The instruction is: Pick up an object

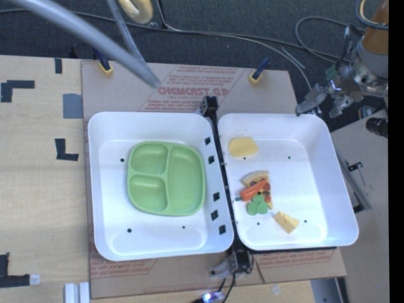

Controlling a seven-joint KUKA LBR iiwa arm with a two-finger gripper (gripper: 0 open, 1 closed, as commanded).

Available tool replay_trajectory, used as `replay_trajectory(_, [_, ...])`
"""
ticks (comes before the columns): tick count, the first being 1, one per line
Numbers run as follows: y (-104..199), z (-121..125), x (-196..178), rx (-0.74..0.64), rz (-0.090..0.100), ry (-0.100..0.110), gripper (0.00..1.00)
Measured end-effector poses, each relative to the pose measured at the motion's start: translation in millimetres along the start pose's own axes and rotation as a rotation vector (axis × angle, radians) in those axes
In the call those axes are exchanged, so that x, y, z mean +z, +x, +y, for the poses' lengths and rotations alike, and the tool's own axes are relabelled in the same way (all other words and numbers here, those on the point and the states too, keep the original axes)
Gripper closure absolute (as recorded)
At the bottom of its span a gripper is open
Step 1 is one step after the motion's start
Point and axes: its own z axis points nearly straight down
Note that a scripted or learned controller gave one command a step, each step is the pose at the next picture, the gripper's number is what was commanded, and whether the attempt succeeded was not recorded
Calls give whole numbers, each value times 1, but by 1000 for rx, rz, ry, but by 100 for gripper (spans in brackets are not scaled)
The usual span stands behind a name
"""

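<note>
The gripper [325, 96] sits at the far right of the scene, just outside the far right corner of the right bin [328, 188], above dark floor and cables. Its dark fingers point left toward that corner, but they blur together against the background, so I cannot tell whether they are spread or closed. Nothing shows between them. Behind the gripper the wrist rises to the right, ending in the orange band [379, 40] at the top right corner.

The right bin is shallow and white. It holds a small group of toy foods. A pale yellow lump [243, 147] lies toward the far left of the bin floor, apart from the rest. Nearer the middle sits a tight cluster [257, 194] of pieces touching one another: a tan wedge, an orange strip, a red bit and a green blob (their exact shapes are hard to make out). Just near and right of the cluster lies a yellow wedge [287, 221].

The left bin [104, 188] touches the right one along a black clipped seam. A green divided plate [167, 178] with three compartments lies flat in its middle.

Both bins rest on a brown cardboard sheet [189, 87] on a wooden bench [38, 188].
</note>
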Motion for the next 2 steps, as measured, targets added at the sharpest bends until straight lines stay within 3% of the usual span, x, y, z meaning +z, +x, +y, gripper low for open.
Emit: replay_trajectory(2, [-2,-5,108,0,0,6,0])
